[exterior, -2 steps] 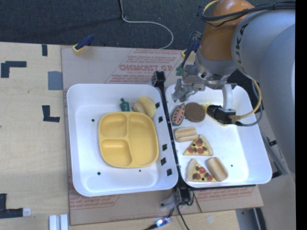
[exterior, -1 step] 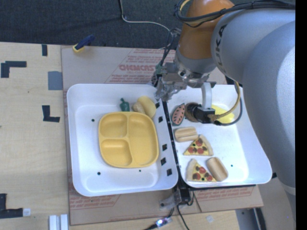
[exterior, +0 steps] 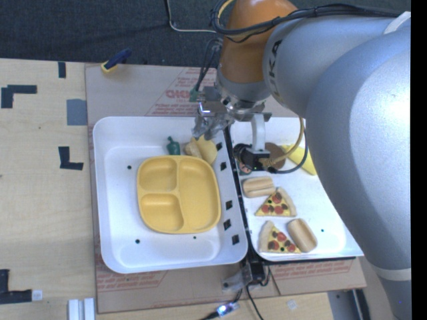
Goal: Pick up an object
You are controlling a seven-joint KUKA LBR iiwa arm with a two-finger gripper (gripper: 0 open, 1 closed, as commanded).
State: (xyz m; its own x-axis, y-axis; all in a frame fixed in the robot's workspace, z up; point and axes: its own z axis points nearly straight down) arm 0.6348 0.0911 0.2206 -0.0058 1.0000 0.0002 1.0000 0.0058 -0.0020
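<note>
We're looking at the grey arm w/ the orange band reaching in from the right, its two-finger gripper [exterior: 208, 127] down at the far edge of the left white bin [exterior: 110, 179], right by the divider btw the two bins. It sits over a small pale-yellow toy piece [exterior: 204, 149] next to a little dark green item [exterior: 173, 145], just past the yellow plastic divided plate [exterior: 178, 193]. Can't tell if the jaws are released or clenched, too cluttered and small there, so we wouldn't call it a grab. Nothing looks lifted as far as we can see. In the right white bin [exterior: 330, 212] a hot dog toy [exterior: 257, 186], two pizza slice toys [exterior: 276, 205] and another hot dog [exterior: 302, 235] all lie flat. Imo the pick isn't done yet: closing and lifting are what's left.
</note>
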